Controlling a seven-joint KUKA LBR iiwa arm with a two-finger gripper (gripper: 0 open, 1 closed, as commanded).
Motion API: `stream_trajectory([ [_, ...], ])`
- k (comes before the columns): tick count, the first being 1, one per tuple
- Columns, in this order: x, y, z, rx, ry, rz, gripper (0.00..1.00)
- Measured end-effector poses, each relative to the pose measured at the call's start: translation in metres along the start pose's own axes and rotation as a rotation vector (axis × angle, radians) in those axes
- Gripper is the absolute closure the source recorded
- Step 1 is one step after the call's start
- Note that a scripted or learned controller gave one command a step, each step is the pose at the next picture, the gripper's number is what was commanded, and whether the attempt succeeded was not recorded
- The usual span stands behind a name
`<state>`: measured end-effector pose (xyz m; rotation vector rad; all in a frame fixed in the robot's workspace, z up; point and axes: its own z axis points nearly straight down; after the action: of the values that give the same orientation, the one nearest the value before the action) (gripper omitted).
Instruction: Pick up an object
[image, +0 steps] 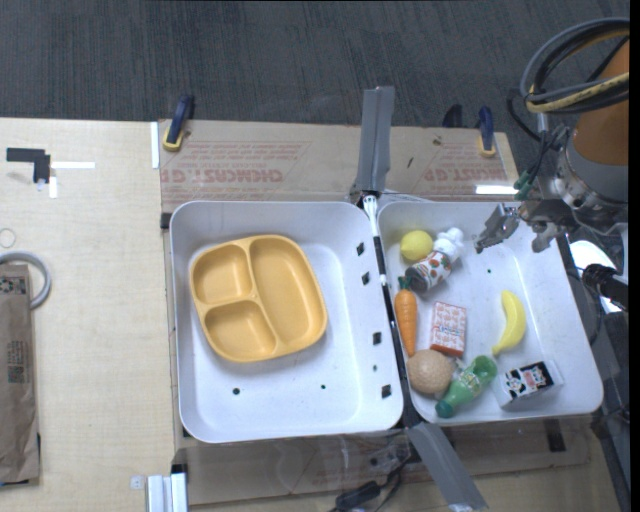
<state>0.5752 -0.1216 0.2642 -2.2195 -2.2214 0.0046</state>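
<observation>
The gripper (497, 229) hangs spread and holding nothing over the right bin's (560, 400) upper corner. The banana (511, 321) lies just below it; the lemon (416, 245) lies to its left.

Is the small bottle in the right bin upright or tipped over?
Tipped: the bottle lies on its side beside the lemon, white cap pointing toward the far wall.
</observation>
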Motion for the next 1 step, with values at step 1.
stream_trajectory([
  [1, -0.0539, 0.0122, 0.0363, 0.000, 0.000, -0.070, 0.00],
])
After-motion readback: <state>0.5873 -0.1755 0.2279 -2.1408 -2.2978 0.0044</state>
